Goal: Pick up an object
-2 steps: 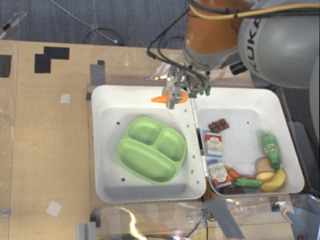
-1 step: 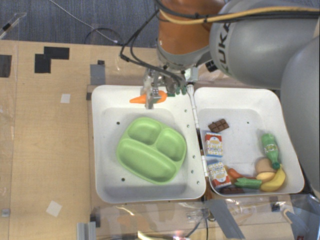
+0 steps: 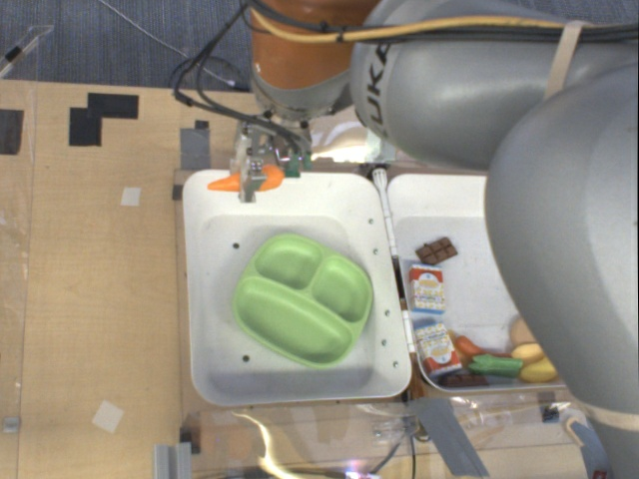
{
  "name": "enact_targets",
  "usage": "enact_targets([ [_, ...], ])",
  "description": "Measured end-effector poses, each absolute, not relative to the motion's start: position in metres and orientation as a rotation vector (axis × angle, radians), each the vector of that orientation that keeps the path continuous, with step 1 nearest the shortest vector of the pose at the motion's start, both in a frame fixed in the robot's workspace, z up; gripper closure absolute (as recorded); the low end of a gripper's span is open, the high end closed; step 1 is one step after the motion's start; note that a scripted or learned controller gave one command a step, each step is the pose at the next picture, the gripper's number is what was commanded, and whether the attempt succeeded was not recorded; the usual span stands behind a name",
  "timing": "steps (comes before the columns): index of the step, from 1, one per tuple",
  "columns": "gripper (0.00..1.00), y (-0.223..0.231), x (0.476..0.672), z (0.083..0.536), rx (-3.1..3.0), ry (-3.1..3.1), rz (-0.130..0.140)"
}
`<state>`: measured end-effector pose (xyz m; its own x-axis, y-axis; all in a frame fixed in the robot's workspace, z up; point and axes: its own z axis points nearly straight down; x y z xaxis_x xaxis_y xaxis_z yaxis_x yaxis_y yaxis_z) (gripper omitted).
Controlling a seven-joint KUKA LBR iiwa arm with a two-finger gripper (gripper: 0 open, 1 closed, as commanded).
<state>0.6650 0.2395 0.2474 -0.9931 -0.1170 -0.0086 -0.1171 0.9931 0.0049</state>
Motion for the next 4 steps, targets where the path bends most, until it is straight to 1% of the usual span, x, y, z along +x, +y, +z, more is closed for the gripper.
enact_targets([
  [1,1.00,0.235,0.670,0.319,0.128,3.125,0.010],
  [3,1.00,0.237,0.673,0.345,0.119,3.107,0.020],
  [4,1.00,0.234,0.629,0.163,0.231,3.139,-0.002],
])
